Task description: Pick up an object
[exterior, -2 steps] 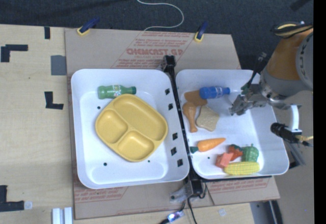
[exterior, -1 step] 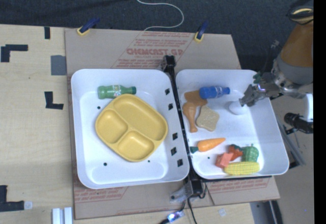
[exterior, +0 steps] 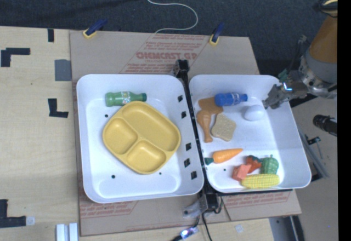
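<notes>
White object (exterior: 253, 112): pale rounded piece on the right bin (exterior: 290, 125) floor, just below-left of the gripper (exterior: 274, 97); likely the nearest target.
Gripper: at the bin's right rim, angled down-left toward the toys; whether its fingers are spread or pressed together I cannot tell, and nothing shows between them.
Blue bottle (exterior: 230, 98): lying on its side, left of the gripper, near the white object.
Bread slice (exterior: 224, 127): flat, further down-left.
Yellow tray (exterior: 141, 137): well to the left, in the other bin.
Writing: red print on the cardboard (exterior: 164, 53), upside down, unreadable.
</notes>
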Robot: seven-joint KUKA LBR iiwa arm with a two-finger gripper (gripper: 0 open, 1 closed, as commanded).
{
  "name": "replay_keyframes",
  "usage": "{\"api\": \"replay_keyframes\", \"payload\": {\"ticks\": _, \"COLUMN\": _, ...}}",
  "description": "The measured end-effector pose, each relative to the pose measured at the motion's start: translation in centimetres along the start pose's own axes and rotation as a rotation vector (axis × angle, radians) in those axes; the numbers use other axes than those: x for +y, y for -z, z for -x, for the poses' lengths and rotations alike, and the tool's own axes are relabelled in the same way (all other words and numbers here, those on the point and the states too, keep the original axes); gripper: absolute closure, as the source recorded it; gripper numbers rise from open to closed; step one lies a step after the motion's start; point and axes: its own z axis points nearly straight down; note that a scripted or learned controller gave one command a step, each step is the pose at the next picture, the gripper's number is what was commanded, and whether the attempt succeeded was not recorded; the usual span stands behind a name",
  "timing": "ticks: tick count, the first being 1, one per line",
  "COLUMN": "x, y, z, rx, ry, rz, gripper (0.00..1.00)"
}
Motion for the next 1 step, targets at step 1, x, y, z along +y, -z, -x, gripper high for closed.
{"api": "replay_keyframes", "payload": {"ticks": 1, "x": -2.32, "y": 0.01, "z": -5.82, "rx": 0.002, "ry": 0.004, "rz": -0.005, "gripper": 1.00}}
